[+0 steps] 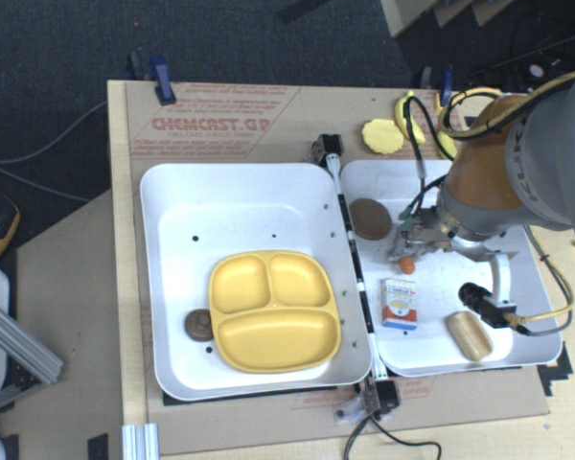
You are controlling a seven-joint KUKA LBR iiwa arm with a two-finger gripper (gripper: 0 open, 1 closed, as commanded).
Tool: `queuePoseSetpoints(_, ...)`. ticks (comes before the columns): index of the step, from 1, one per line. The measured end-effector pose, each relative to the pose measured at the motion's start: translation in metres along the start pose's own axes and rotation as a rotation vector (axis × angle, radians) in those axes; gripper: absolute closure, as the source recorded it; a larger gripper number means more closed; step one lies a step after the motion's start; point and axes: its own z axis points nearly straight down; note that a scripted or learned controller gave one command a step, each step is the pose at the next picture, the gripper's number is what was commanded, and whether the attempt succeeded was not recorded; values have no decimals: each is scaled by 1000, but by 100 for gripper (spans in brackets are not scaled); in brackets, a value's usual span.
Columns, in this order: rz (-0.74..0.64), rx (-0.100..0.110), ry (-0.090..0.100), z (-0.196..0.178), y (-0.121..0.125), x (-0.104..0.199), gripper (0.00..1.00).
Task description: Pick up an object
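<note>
My gripper [409, 247] is low in the right bin [517, 353], mid-right of frame; I cannot tell how it is set. It hovers just above a small orange ball [406, 266], so nothing looks lifted yet. Below lie a flat printed carton [400, 306] and a tan rounded block [470, 334].

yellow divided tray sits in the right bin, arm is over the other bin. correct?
Not quite. The camera view shows the yellow divided tray in the left bin, not the right. The arm is over the other one, the right bin, with the gripper low above a small orange object.
</note>
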Motion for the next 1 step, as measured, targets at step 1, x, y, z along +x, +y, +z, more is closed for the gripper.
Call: queuePoseSetpoints(1,-10,-16,4,-152,1,79,100)
